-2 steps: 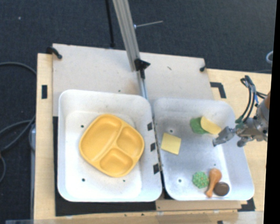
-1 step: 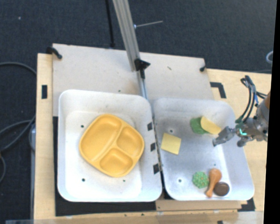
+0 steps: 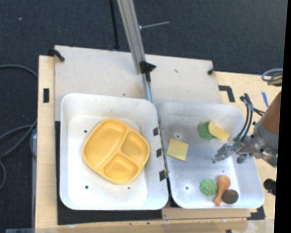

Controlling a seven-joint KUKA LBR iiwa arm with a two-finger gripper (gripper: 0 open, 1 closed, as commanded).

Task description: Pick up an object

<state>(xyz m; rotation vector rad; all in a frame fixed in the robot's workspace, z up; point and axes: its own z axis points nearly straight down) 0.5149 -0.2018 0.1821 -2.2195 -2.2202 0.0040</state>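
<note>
At the near edge of the right bin (image 3: pixel 189 197), three small things lie in a cluster: a knobbly green ball (image 3: pixel 208 187), a tan drumstick-shaped toy (image 3: pixel 222 187) with a smooth, rounded head, and a dark brown disc (image 3: pixel 230 196) touching the drumstick's lower end. They look like hard plastic play food, glossy and light.

A little farther in, over the bin's right side, hangs the claw (image 3: pixel 225 154), a grey metal assembly at the end of the arm that comes in from the right. It sits above bare bin floor with nothing between its tips, so it carries nothing; whether it is spread or clenched I cannot tell from here. I judge this to be the approach step: no object is chosen or lifted yet.

Left of the claw, a flat yellow square (image 3: pixel 178 149), soft-edged like a sponge or a cheese slice, lies alone near the bin's left wall. Beyond the claw, a pale yellow wedge (image 3: pixel 218 130) leans on a rounded green piece (image 3: pixel 204 129).

The next move, as I see it, calls for picking one target and descending squarely over it. The lone square offers clear room but is thin; the clustered toys risk a crowded pinch.

In the left bin (image 3: pixel 77 109) rests a smooth yellow divided plate (image 3: pixel 116 150) with three compartments. The wooden bench (image 3: pixel 44 132) carries both bins, and a ribbed aluminium post (image 3: pixel 133 31) rises at the back.
</note>
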